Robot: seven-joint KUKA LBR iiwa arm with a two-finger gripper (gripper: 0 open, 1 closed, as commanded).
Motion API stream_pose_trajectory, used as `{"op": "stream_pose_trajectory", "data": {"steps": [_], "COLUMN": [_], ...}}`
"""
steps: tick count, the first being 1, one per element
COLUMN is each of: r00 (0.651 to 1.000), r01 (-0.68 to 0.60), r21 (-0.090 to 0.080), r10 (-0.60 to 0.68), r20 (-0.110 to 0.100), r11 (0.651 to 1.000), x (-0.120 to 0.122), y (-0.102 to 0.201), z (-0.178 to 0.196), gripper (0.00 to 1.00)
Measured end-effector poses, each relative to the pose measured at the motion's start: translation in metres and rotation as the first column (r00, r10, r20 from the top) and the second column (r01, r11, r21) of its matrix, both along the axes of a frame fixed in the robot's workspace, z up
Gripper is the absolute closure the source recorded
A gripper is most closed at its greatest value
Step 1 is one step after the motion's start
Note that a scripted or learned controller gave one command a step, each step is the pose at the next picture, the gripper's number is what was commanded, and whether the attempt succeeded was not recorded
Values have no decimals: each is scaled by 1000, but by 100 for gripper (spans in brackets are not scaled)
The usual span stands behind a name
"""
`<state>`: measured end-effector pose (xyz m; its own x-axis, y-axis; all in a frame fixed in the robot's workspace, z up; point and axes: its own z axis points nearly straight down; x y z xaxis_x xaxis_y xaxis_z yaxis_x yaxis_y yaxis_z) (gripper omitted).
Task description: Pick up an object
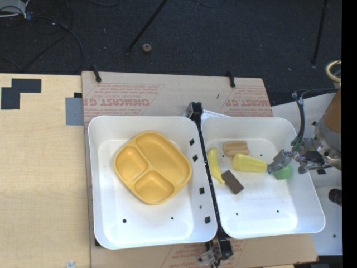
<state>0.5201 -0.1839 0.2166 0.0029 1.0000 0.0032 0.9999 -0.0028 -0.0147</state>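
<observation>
gripper over the right bin's far edge

the grey two-finger gripper (277,164) sat low beside a small green object (283,173) in the shallow white right bin (279,219); whether its jaws were wide or closed could not be told.

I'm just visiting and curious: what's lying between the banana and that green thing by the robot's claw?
In the camera view, a yellow wedge-shaped block lies between the banana and the green object, with bare bin floor on either side of it.

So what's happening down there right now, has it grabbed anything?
Pincer low at right bin's right side, by green piece. Grip unconfirmed. Yellow block close alongside.
</observation>
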Motion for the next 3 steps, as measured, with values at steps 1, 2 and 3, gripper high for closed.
{"op": "stream_pose_trajectory", "data": {"steps": [1,2,3], "r00": [1000,1000,1000], "r01": [-3,-2,-2], "r21": [-3,-1,0], "r10": [3,2,2], "r20": [13,7,6], "r11": [1000,1000,1000], "x": [3,-4,-5], "y": [0,-5,-7], "z": [7,-41,-105], "gripper": [0,0,0]}}
